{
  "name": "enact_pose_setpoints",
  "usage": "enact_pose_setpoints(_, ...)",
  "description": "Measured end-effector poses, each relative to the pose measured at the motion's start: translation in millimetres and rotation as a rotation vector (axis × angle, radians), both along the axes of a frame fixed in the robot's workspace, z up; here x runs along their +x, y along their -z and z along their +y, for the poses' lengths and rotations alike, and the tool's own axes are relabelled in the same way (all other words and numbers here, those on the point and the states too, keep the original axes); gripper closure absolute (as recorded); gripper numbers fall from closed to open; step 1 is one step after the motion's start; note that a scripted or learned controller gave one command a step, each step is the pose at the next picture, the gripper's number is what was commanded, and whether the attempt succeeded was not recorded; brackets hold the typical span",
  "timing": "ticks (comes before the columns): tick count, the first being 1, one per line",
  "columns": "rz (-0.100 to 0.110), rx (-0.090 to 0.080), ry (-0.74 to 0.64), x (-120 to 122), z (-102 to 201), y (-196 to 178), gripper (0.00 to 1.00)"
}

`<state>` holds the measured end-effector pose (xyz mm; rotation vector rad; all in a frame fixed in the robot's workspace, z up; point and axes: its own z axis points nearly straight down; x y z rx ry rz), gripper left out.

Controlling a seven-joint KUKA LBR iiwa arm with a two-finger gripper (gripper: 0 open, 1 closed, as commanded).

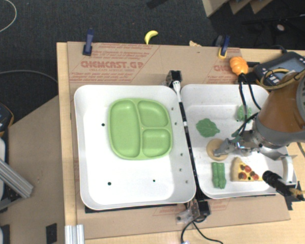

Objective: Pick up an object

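Note:
The right bin [193,101] holds a green leafy piece [207,127], a round tan cookie [214,147], a green pod-like piece [218,175] and a pizza slice [243,171]. Another small green item [241,112] lies near the bin's back right, partly behind cables. My gripper [225,148] is low over the right bin, at the cookie's right edge and just above the pizza slice. I see nothing lifted off the bin floor.
The left bin [91,151] holds a green divided plate [140,128]. An orange object [238,64] and a yellow banana [150,35] lie at the back of the cardboard sheet, beside the blue clamps [88,42]. The arm's body [282,116] covers the right bin's right side.

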<state>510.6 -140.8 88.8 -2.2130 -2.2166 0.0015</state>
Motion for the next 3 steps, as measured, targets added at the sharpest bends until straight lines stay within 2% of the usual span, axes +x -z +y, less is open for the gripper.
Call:
enact_pose_setpoints(1,-0.015,-0.007,-0.001,11,50,1,0.0)
enact_pose_setpoints(2,-0.014,-0.007,0.002,-32,50,-102,0.0)
enact_pose_setpoints(3,-0.007,-0.006,0.003,-31,48,7,0.0)
